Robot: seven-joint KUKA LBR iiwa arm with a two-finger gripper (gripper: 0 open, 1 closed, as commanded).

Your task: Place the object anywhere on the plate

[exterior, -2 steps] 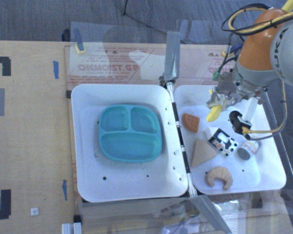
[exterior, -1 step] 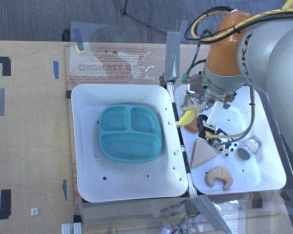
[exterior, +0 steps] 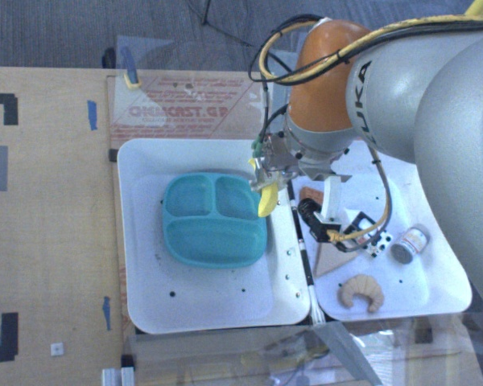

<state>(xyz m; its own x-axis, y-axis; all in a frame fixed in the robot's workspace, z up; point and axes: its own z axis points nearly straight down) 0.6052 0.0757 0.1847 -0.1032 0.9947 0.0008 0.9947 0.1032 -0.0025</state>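
White bin (exterior: 145, 296): banana (exterior: 266, 200) (upright, long axis vertical) over plate (exterior: 213, 219) edge.

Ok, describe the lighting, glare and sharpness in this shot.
Camera view: even, soft light; the white left bin looks bright but not blown out, and the teal divided plastic plate casts little shadow. The grey arm's orange band carries a mild sheen. The yellow object at the plate's edge is slightly soft.

Partial black lettering "KU" on the grey arm (exterior: 402, 95); faint red print on the bench sheet (exterior: 181, 107), illegible.
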